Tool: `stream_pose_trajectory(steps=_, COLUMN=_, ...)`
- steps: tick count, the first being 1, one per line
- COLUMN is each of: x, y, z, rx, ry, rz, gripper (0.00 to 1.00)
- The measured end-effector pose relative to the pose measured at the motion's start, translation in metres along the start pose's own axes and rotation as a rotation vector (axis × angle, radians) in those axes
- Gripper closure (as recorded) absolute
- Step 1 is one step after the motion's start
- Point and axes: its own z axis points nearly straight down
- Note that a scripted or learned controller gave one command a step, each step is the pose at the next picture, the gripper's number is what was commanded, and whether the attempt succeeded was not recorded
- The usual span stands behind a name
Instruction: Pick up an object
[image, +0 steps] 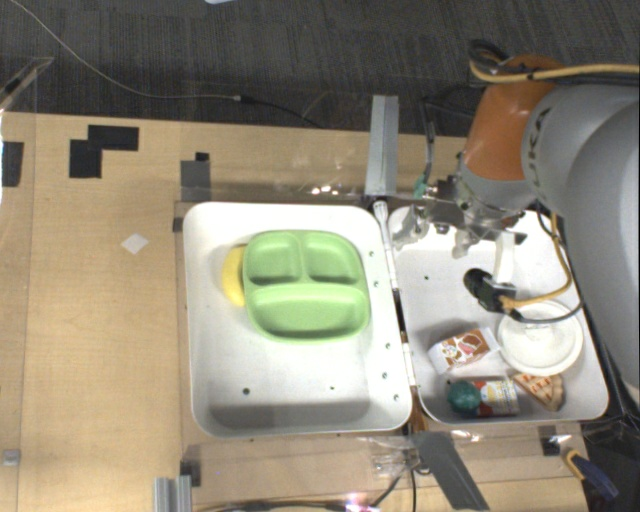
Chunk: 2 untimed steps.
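My gripper (432, 228) hangs over the far left corner of the right bin (440, 275), below the orange-banded wrist. Nothing shows in its grasp. In the near part of that bin lie a red and white carton (463, 351), a white round bowl (540, 343), a small bottle with a green end (483, 397) and an orange wedge-shaped toy (541, 389). All of these sit nearer the front than the gripper and apart from it.
The left bin (290, 400) holds a green divided plate (305, 283) with a yellow banana-like piece (232, 277) tucked at its left edge. A raised rim (392, 300) separates the two bins. The grey arm fills the far right.
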Motion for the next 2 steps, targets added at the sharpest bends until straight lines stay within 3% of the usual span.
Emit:
stream_pose_trajectory(steps=1, x=-0.006, y=-0.057, z=0.001, rx=0.002, ry=-0.001, rz=0.085, gripper=0.0)
stream_pose_trajectory(steps=2, x=-0.034, y=-0.051, z=0.047, rx=0.001, ry=0.0, rz=-0.155, gripper=0.0)
